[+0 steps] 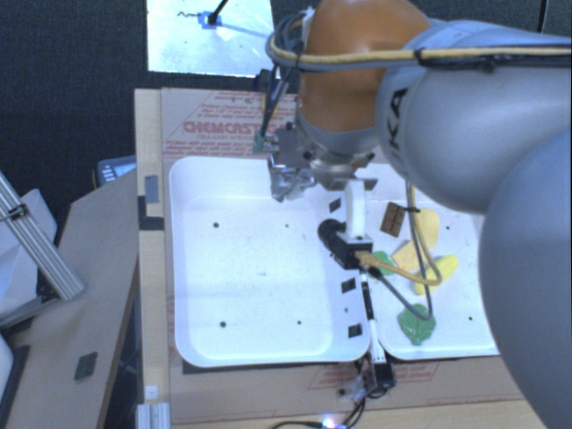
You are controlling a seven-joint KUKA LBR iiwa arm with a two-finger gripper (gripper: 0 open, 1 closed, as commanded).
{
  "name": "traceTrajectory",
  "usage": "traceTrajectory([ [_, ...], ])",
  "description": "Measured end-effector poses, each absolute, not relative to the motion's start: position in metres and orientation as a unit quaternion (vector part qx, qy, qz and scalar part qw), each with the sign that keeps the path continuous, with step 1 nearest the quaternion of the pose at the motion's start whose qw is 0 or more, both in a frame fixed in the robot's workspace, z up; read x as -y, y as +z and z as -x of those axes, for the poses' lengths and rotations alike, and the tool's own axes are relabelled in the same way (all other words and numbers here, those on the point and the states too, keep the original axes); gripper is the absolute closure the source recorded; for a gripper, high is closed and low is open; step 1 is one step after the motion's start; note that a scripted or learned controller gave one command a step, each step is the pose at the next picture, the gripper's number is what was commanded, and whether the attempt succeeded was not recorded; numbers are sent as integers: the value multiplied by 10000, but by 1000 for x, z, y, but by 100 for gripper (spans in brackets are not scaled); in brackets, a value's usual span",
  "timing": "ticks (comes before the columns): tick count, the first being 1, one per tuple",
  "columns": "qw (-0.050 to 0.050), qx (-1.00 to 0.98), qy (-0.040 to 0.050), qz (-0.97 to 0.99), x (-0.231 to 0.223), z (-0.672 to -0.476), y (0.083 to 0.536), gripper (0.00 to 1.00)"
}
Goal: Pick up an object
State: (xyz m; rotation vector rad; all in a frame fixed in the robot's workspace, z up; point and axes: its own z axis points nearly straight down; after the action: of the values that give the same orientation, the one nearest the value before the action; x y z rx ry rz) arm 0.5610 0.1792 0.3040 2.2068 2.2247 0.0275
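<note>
**Item 1. Arm and gripper.** Grey KUKA arm with an orange band above the wrist, reaching in from the right. The metal two-finger gripper (pixel 288 184) hangs over the far right corner of the left bin, just inside the far rim. Whether it is open or closed cannot be told from this angle, and nothing can be made out in its grasp.

**Item 2. Left shallow white plastic bin** (pixel 241 266). Rounded corners, with a few small dark dots scattered over the floor.

**Item 3. Right shallow white plastic bin** (pixel 456 315). Set flush against the left bin, with much of it hidden under the arm. The candidates for picking lie here, all apart from the gripper and across the shared rims:

- **3a.** Yellow plastic pieces (pixel 422 232), lying together in the visible middle of the bin. They are partly crossed by cable, so the count is unclear.
- **3b.** Small brown rectangular block (pixel 391 219), just left of the yellow pieces and near the bin's left rim.
- **3c.** Green crumpled lump (pixel 416 329), close to the near edge of the bin and well apart from the brown block.

**Item 4. Tan cardboard sheet with red lettering** (pixel 214 125). It lies under both bins and shows beyond their far rims.

**Item 5. Silvery reflective panel** (pixel 210 25). It sits beyond the cardboard's far edge, against the dark backdrop.

**Item 6. Aluminium profile bar** (pixel 36 248). It lies tilted off the bench's left edge.
</note>
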Motion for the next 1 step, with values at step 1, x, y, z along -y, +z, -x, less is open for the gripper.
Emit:
traceTrajectory([
  [1, 26, -7093, 41, -7049, -183, -615, 339, 100],
])
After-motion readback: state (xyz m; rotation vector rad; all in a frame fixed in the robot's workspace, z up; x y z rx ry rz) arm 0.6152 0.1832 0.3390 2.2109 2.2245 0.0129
